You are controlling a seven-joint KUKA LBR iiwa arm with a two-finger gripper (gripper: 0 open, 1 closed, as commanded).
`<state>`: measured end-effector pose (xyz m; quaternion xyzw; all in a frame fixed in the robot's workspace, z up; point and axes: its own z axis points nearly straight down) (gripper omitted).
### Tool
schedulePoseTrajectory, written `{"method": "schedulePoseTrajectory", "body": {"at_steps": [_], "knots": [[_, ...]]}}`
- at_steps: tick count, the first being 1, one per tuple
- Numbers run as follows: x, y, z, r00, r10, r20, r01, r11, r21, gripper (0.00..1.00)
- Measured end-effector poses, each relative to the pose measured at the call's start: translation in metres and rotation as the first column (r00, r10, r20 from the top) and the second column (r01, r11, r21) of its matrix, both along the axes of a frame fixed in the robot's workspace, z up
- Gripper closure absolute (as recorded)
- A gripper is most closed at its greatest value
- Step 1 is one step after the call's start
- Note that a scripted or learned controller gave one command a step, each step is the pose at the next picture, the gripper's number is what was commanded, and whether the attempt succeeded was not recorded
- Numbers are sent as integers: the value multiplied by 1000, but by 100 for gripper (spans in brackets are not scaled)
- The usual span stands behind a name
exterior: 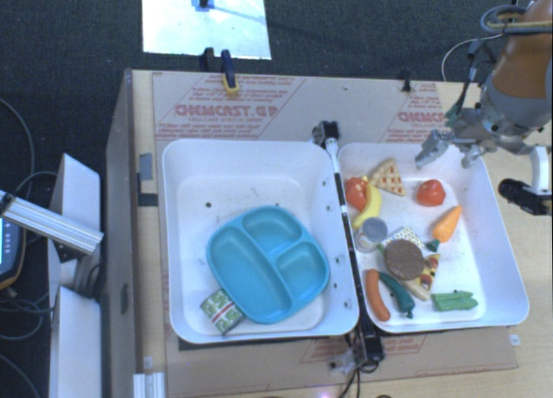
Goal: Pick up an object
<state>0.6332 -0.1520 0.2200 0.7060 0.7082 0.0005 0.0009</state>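
Nearest the camera, along the front rim of the right bin (pixel 515 301), lie a green bean pod (pixel 454 301), an orange sausage (pixel 377 294) and a dark green piece (pixel 397 293) crossing beside it. Just behind them a brown round patty (pixel 403 259) rests on a pizza slice (pixel 421 277), with a small grey cup (pixel 373 230) touching its left side. In the left bin (pixel 181 215) a blue divided plate (pixel 268 262) takes up most of the floor, and a small green-and-red packet (pixel 220 311) is wedged between it and the front left corner. Farther back in the right bin come a carrot (pixel 446 224), a banana (pixel 371 206) against a red tomato (pixel 355 191), a second tomato (pixel 431 192) and a wedge with a red lattice (pixel 389 178). The toys crowd the left and middle of that bin, leaving bare floor along its right wall and far corner. The gripper (pixel 448 148) hangs over the far right rim, its fingers spread apart with nothing between them, well clear of the nearest tomato. Behind the bins the cardboard sheet (pixel 259 103) carries red print reading CHEMCAST GP, and a pale square panel (pixel 206 8) lies on the dark floor beyond.
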Motion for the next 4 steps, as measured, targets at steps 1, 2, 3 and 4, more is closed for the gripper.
{"method": "schedulePoseTrajectory", "body": {"at_steps": [1,2,3,4], "knots": [[-72,-16,-56,1000,-2,-2,2,1000,0,0],[-91,-38,-131,1000,-2,8,2,1000,-1,0],[-28,-7,-135,1000,1,2,-1,1000,0,0],[-28,-7,-124,1000,2,4,-2,1000,-1,100]]}}
